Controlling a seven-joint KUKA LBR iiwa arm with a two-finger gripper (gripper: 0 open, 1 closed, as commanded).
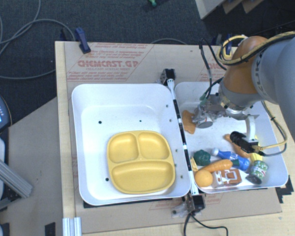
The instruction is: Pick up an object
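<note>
Gripper is low in the right bin, near its left wall, just beside a small brown piece. Can't tell from this angle whether it's spread or closed, or whether anything sits in it. Likely target: that brown piece, lying against the divider at the bin's left edge. It looks small, light, probably rigid toy plastic, maybe a bit slick. Best hold would be across its narrow middle, but the wall next to it leaves little room on that side. Colour is orange-brown, shape rounded and irregular, partly hidden by the gripper. The other toys are heaped at the bin's front. A yellow divided plate lies in the left bin.
</note>
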